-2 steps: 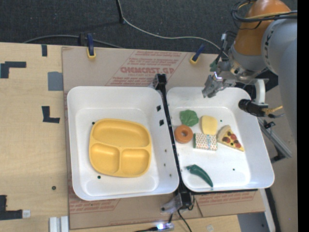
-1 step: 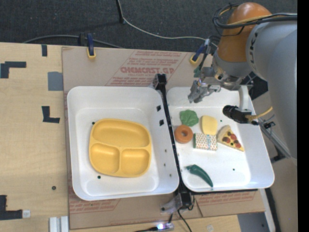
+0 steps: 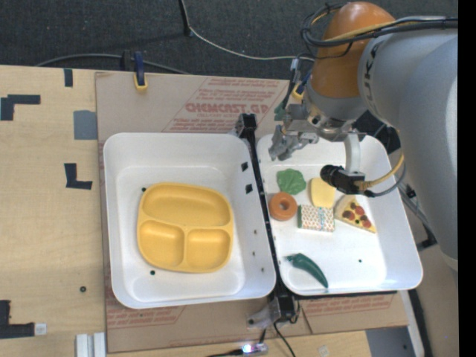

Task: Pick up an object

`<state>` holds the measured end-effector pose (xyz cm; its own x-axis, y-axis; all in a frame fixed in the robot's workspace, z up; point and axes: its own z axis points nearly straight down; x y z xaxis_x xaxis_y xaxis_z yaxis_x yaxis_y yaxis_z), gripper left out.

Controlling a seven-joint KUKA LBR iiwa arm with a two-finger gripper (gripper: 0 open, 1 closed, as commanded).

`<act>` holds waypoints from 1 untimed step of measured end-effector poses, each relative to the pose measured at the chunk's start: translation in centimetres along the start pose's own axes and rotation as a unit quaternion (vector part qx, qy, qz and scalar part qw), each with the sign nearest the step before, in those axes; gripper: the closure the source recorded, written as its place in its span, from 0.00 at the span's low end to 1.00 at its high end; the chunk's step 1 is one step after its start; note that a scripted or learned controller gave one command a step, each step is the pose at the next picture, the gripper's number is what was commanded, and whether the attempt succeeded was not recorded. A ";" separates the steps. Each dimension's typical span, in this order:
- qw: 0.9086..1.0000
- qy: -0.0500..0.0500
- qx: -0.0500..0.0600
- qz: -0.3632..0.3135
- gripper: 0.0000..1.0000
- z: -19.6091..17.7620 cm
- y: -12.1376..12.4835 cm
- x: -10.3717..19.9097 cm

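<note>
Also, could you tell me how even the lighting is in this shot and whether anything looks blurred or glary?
In the camera view, lighting is soft and even; the yellow divided plate casts only faint shadow in the left bin. The orange band shows a mild sheen. The toy food, such as the pizza slice, is sharp; the gripper is slightly soft.

We saw a grey gripper (image 3: 285, 146) under the arm's orange band (image 3: 349, 32). Just below it lay a green leafy piece (image 3: 291, 181), an orange ring (image 3: 282, 206), a pale yellow piece (image 3: 323, 193), a speckled multicoloured block (image 3: 317, 219), a yellow pizza slice (image 3: 354, 215) with red dots and a dark green pepper (image 3: 309, 268). Left of it sat a yellow divided tray (image 3: 186, 226) in a white bin (image 3: 119, 199).
</note>
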<state>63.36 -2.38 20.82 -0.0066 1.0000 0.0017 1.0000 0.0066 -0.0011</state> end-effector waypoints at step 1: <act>1.000 0.000 0.001 0.000 1.00 0.7 -0.7 4.9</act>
<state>62.63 2.49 20.17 -0.0061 1.0000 0.0013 1.0000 0.0061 -0.0037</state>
